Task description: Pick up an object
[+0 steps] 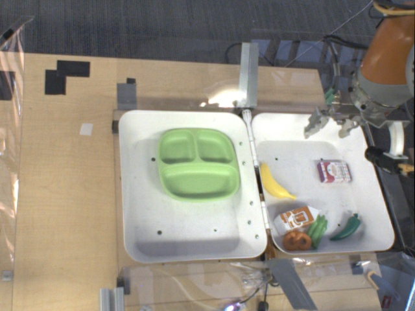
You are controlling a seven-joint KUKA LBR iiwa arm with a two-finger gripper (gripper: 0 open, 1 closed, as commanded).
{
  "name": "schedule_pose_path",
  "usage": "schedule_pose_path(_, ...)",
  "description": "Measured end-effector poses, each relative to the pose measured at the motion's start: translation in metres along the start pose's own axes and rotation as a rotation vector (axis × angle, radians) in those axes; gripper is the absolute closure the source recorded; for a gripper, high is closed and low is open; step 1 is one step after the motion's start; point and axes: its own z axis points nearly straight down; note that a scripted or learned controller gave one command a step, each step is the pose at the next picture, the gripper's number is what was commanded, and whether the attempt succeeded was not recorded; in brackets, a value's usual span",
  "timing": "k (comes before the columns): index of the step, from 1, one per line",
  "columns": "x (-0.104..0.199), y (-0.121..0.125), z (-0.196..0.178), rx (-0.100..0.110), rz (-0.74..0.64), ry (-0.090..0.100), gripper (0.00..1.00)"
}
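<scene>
**Arm poised over the far rim of the right bin, nothing picked yet**

From where I stand, the desk (65, 173) is the biggest thing going, pale wood carrying two shallow white bins side by side. The arm (389, 50), grey with its orange band, comes in from the right and hangs high over the far edge of the right bin (382, 238).

The left bin (130, 225) lies well off to the left of the end effector (331, 123) and holds only a green divided tray (198, 162), sitting roughly in its middle. My guess is that the tray is there as a landing spot, not as something to grab.

The end effector has its two fingers spread apart, with nothing between them. It sits above the bin's far rim, clear of every item, which looks to me like a ready stance before a descent.

All the loose pieces are in the right bin, below and nearer the camera than the end effector. Closest to it is a small red and white carton (334, 172), lying flat and alone, so it seems the easiest target. Further off, against the divider, lies a banana (275, 184). Furthest away, crowded into the near corner, are a snack packet (296, 218), a brown pretzel (297, 240) touching it, a green vegetable piece (318, 229) just beside both, and a green pepper (345, 227) a little apart. That cluster would likely be awkward for spread fingers.
</scene>
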Motion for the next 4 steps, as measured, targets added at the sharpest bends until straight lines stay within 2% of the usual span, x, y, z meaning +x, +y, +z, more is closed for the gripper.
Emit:
schedule_pose_path(1,0.009,-0.019,0.007,0.001,-0.046,0.0,0.0)
schedule_pose_path(2,0.01,-0.018,-0.004,-0.004,-0.048,0.0,1.0)
schedule_pose_path(3,0.01,-0.018,-0.004,-0.004,-0.048,0.0,0.0)
schedule_pose_path(4,-0.071,-0.1,0.083,0.001,0.011,-0.001,0.0)
